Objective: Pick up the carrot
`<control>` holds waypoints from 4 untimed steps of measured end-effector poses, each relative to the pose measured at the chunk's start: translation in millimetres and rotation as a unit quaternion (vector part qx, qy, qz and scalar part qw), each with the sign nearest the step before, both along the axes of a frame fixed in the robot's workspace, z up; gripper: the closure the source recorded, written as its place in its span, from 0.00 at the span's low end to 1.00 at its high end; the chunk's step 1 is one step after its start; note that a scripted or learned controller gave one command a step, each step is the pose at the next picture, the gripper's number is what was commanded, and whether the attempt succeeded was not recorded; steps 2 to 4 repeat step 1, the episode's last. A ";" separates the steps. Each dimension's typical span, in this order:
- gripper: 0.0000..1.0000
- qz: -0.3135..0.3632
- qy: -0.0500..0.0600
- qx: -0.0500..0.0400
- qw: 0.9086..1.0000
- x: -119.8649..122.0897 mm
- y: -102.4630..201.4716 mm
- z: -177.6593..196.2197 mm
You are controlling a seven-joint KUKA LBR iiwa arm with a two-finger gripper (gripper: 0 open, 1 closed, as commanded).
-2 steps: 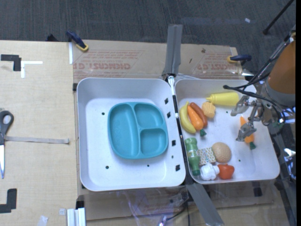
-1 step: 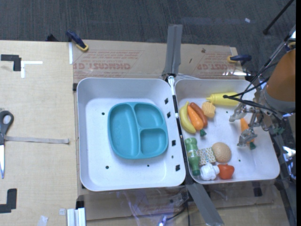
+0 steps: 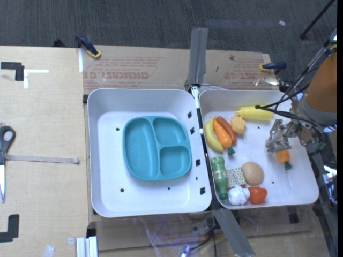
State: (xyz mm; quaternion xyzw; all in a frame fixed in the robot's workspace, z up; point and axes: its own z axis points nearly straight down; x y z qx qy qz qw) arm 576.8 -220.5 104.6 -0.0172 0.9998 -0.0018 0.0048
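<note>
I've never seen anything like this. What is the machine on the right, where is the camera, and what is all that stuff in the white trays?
One camera looks down at a slant on a bench with two white bins. The grey and orange shape at the right is a robot arm, moved by a program. Its metal claw hangs over the right bin. That bin holds toy food: a carrot beside a banana, a green bottle, a bun and more. A small orange piece with a green tip sits just under the claw; I cannot tell whether it is gripped. The left bin holds a teal plate. Scissors lie far left.
</note>
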 end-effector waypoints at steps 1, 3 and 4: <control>1.00 -0.122 0.001 0.002 0.993 12.5 24.7 95.6; 1.00 -0.122 0.001 0.002 0.993 12.5 24.7 95.6; 1.00 -0.122 0.001 0.002 0.993 12.5 24.7 95.6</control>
